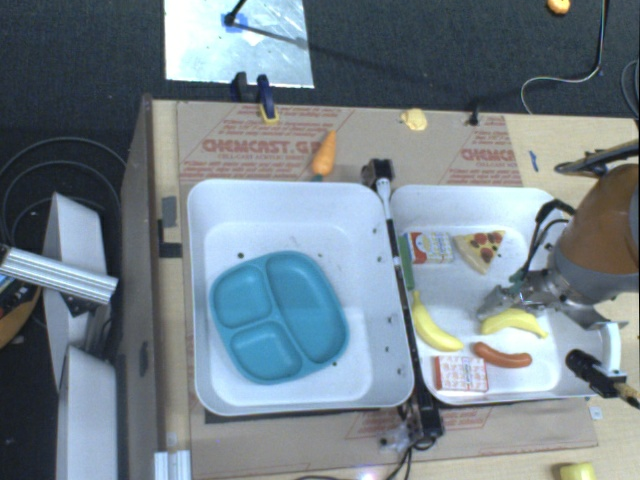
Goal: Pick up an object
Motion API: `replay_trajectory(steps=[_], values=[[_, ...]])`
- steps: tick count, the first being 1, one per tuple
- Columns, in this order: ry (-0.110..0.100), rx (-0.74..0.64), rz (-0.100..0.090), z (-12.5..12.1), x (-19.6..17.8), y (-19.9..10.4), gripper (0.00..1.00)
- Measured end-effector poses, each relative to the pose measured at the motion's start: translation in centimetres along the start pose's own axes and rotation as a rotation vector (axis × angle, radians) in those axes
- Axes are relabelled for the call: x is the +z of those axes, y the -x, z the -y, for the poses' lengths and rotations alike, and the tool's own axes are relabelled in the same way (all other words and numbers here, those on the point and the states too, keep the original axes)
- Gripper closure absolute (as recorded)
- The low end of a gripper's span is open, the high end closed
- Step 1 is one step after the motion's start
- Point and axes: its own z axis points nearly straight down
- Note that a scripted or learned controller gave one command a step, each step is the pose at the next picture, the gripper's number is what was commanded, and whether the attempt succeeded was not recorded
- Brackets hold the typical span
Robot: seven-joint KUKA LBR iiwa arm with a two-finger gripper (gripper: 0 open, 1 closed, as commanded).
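The right bin [470, 198] holds several toy foods: a pizza slice [482, 248], a small red and white carton [430, 248], a banana [435, 330] by the left wall, a second banana [515, 322], a red sausage [503, 356] and a red-patterned packet [460, 374]. My gripper [518, 296] hangs low at the bin's right side, directly above the second banana and close to its upper edge. Nothing is visibly held in it. The grey arm with its orange band [605, 233] comes in from the right.
A blue divided plate [280, 315] lies in the left bin [200, 268]. On the cardboard behind the bins are a toy carrot [322, 155] and a small yellow piece [414, 120]. A black divider rail [400, 278] runs between the bins.
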Motion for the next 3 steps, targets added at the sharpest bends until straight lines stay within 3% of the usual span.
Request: replay_trajectory(steps=[1, 2, 3], values=[[0.008, -0.002, 0.002, -0.4, -1.2, 0.0, 1.00], [0.007, -0.002, 0.001, -0.4, -1.1, 0.0, 0.00], [0.002, -0.006, -0.001, 3.4, 0.0, -4.7, 0.00]])
